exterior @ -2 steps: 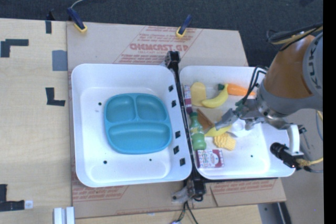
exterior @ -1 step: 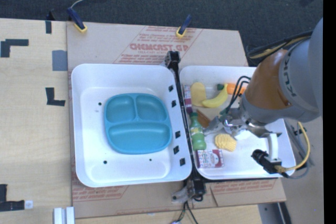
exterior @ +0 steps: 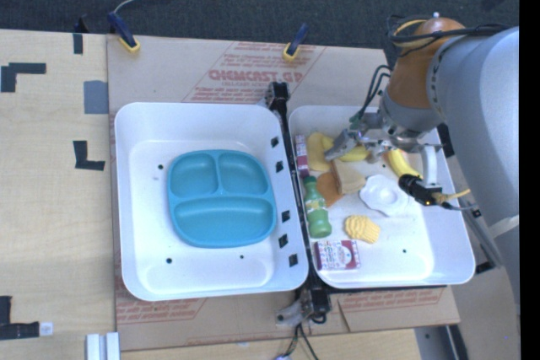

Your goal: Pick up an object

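The right bin [exterior: 439,261] holds several toy foods. My gripper [exterior: 341,147] hangs low over its far left part, above a pale yellow piece [exterior: 317,149] and a tan bread slice [exterior: 348,175]. A yellow banana [exterior: 397,161] lies just right of the gripper, partly under the wrist. Nearer the front are a white lump [exterior: 380,196], a yellow corn cob [exterior: 361,228], a green bottle [exterior: 318,215] and a red-and-white carton [exterior: 337,255]. I see nothing clearly held.
The left bin [exterior: 139,139] holds a blue divided plate [exterior: 222,197]. The black divider clips [exterior: 283,147] run between the two bins. The grey arm with its orange band [exterior: 413,76] covers the right bin's far right corner.
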